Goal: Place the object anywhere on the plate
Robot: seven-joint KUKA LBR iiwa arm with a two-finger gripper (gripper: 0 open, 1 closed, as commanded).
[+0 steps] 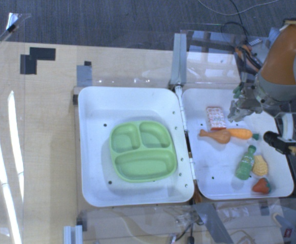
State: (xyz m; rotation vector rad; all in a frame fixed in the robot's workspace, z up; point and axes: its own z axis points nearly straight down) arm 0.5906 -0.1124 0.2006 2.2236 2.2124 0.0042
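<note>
Hand [237, 112], grip state unreadable, hovers over right bin [285, 187]; carrot [239, 133] just near of it, lengthwise left-right; green plate [118, 136] well left.

We lose the arm [290, 60] past the right edge, and the gripper [237, 111] is too blurred to read. The print on the small packet [216, 117] stays illegible.

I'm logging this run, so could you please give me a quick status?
Gripper over right bin, near carrot. Fingers unreadable. Green plate in left bin, nothing on it.
</note>
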